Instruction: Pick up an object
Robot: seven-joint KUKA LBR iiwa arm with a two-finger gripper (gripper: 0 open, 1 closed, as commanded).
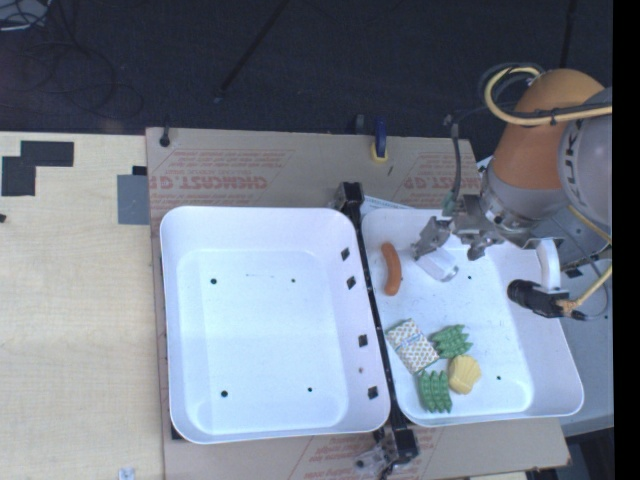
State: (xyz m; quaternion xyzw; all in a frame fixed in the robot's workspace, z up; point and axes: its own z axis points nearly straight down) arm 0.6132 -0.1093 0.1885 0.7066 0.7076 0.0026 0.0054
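My gripper (455, 245) hangs over the back of the right bin (545, 393), its two fingers spread apart and open. Just below the left finger (431, 238) lies a small pale, see-through object (441, 265); it is not clearly between the fingers. An orange-red sausage (392, 269) lies to the left of the gripper near the bin's left wall. Toward the front of the bin sit a white checkered pad (412, 345), a green leafy piece (450, 341), a second green piece (433, 390) and a yellow piece (463, 374).
The left bin (180, 318) lies beside the right one, with black clips (362, 341) along the shared wall. The arm's grey body and orange band (535, 148) fill the upper right. A black cable end (535, 298) hangs over the right bin's right side.
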